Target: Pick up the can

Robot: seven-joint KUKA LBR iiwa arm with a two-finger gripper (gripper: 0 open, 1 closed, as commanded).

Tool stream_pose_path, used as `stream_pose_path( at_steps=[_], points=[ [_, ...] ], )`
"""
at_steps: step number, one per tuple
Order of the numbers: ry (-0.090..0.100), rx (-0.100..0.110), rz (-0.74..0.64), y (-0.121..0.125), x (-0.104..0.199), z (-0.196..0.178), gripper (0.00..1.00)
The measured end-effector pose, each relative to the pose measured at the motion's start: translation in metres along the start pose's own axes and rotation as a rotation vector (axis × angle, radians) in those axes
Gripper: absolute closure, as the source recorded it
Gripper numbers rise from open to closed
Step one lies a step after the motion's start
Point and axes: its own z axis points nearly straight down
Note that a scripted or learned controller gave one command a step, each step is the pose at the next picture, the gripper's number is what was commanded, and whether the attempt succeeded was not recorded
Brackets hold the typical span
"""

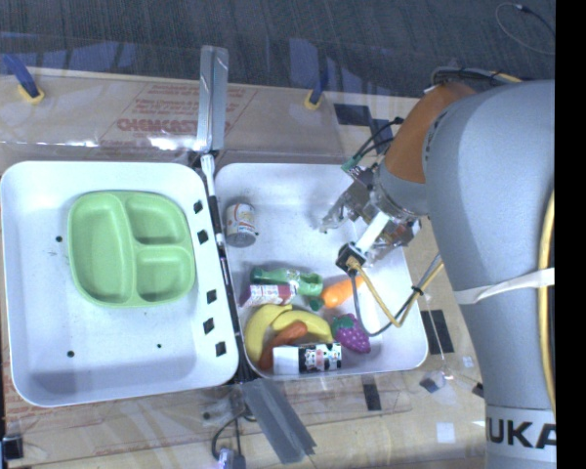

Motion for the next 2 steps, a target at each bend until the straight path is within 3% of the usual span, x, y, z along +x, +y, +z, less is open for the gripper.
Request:
stream_pose_path(
  at_steps=[1, 2],
  points=[
    [0.000, -0.003, -0.054, -0.063, 0.086, 0.010, 0.00],
    [0.000, -0.004, -0.081, -0.076, 0.039, 0.011, 0.00]
  ],
)
